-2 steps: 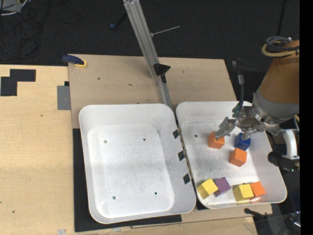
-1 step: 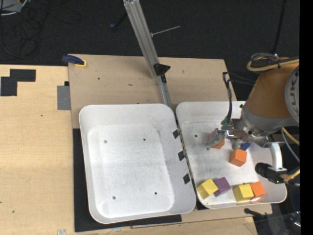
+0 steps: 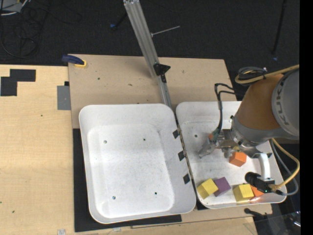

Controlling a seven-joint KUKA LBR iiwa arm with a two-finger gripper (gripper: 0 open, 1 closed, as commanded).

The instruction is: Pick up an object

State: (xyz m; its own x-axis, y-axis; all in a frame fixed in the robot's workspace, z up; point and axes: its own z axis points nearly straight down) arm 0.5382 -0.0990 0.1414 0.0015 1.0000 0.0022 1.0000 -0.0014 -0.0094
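Note:
Several small blocks lie in the right bin [image 3: 195, 116]. An orange block [image 3: 238, 159] sits just below the wrist. Along the front of that bin rest a yellow block [image 3: 207, 187], a purple block [image 3: 222, 184] touching it, and a second yellow block [image 3: 243, 192] with an orange piece [image 3: 257, 192] at its right side. My gripper [image 3: 213, 143] hangs low over the middle of the right bin, left of the orange block and apart from the front row. The bulky wrist hides what lies directly under it.
The left bin [image 3: 98, 116] stands beside the right one, with black clips [image 3: 180, 154] along their shared wall. A slanted aluminium rail [image 3: 145, 40] runs from the back down to the bins. A blue and yellow clamp [image 3: 74, 60] sits at the bench's back left.

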